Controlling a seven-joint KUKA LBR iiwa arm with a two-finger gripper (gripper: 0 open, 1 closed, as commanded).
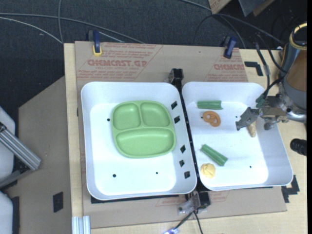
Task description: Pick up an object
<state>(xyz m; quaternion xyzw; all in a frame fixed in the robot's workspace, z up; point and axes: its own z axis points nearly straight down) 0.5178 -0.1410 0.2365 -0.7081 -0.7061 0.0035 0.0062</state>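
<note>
The right bin (273,172) holds several small items. A green stick (209,104) lies near its back wall, with a brown pretzel (211,118) just in front of it. Another green piece (214,154) lies at a slant near the middle, and a yellow lump (207,169) sits at the front left corner. My gripper (253,121) hangs over the right half of this bin, right of the pretzel. A small tan piece (251,129) shows right under it; whether it is held is unclear.
The left bin (97,179) bears a green divided plate (143,128) in its middle. A black divider with clips (181,130) runs between the bins. Cables trail over the dark floor behind the bench.
</note>
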